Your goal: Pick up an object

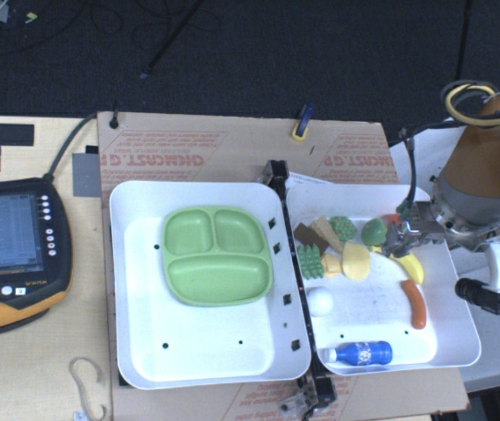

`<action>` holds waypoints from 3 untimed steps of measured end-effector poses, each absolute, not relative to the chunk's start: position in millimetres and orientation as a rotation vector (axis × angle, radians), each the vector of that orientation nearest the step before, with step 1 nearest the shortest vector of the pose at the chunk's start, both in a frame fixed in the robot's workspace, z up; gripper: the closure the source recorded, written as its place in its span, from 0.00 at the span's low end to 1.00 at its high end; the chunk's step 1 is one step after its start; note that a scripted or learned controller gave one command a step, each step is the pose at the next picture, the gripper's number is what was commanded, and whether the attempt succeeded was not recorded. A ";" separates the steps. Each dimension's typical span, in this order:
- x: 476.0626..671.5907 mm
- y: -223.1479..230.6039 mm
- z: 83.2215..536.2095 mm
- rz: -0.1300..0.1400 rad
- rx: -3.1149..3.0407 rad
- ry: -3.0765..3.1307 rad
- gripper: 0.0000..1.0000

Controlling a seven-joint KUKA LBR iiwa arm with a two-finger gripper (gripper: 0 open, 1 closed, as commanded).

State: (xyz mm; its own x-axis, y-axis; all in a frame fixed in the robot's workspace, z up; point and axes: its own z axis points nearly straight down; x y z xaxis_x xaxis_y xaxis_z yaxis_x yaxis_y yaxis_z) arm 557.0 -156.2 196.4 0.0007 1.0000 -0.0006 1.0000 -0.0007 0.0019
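The right bin (460,351) holds several toy foods. Among them are a brown block (307,235), a tan wedge (325,231), a green leafy piece (343,227), a green ball (374,231) and a pale yellow fruit (355,260). Further pieces are a ridged green one (309,260), a white egg (320,303), a yellow banana (410,267), an orange sausage (416,303) and a blue bottle (363,353). My gripper (397,236) hangs low over the bin's right part, between the green ball and the banana, close above both.
The left bin (136,340) carries a green divided plate (217,255). A tablet-like pendant (9,248) lies at the far left on the bench. A black divider (289,261) runs between the bins. The arm's orange and grey body (478,169) stands over the right bin's far right corner.
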 end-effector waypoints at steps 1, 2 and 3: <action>557.3 -157.3 229.4 0.001 2.221 2.221 1.00; 557.0 -101.0 225.7 -0.001 2.220 2.230 1.00; 546.8 -41.5 232.3 -0.001 2.220 2.231 1.00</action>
State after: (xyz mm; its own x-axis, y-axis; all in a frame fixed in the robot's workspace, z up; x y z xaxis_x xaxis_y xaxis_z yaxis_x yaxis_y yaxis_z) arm 546.8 -41.5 232.3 -0.0050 1.0000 0.0034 1.0000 0.0050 -0.0046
